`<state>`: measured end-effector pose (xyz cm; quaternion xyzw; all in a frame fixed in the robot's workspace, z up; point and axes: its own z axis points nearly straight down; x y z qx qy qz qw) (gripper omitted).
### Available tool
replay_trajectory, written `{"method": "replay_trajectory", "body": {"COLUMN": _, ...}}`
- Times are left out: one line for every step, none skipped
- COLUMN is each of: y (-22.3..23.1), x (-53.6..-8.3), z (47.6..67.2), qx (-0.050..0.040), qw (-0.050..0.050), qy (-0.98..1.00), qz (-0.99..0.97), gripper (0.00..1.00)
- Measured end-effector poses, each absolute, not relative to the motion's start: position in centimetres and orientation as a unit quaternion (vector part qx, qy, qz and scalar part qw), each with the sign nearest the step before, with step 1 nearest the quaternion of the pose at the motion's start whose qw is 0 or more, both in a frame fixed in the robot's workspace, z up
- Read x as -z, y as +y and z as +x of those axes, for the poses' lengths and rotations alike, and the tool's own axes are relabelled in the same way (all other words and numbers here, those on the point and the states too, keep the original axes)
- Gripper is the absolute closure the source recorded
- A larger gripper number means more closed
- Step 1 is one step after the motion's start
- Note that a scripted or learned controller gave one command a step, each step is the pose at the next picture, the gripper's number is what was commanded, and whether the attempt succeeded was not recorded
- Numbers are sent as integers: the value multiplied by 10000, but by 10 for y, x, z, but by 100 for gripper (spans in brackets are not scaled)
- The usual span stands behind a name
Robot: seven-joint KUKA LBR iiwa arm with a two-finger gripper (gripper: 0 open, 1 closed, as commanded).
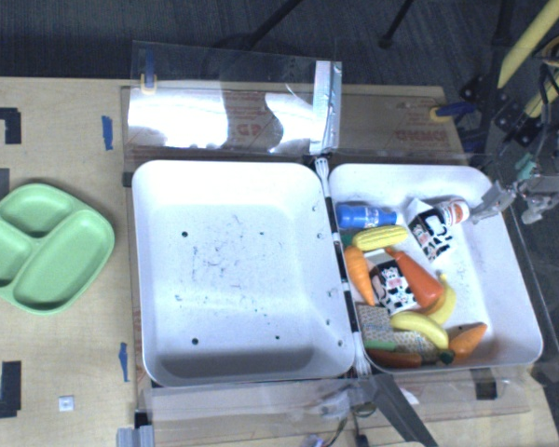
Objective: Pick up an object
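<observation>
The right bin (503,277) holds a heap of toy food along its left side. In it I see a blue bottle (363,216), a yellow corn cob (380,238), a black-and-white carton (431,233), an orange carrot (356,273), a cow-patterned carton (392,287), a red-orange piece (421,283), a yellow banana (419,325) and a small orange carrot (468,336). My gripper (511,196) hangs at the bin's far right rim, apart from the heap, with the arm's end at the view's right edge. Nothing shows in its grasp.
The left bin (233,268) lies beside the right one, sharing a middle rim. A green divided plate (42,247) rests on the wooden bench at far left. A clear plastic panel (233,105) stands behind the bins. Cables and a yellow pole (536,21) crowd the upper right.
</observation>
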<state>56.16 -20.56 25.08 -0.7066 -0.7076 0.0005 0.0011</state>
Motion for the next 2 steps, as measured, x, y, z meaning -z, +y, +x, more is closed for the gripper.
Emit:
{"method": "replay_trajectory", "body": {"y": -223, "x": -147, "z": 500, "qx": 0, "qw": 18, "qy": -7313, "qz": -6821, "gripper": 0}}
{"method": "replay_trajectory", "body": {"y": -225, "x": -156, "z": 500, "qx": 0, "qw": -2, "qy": -7304, "qz": -6830, "gripper": 100}}
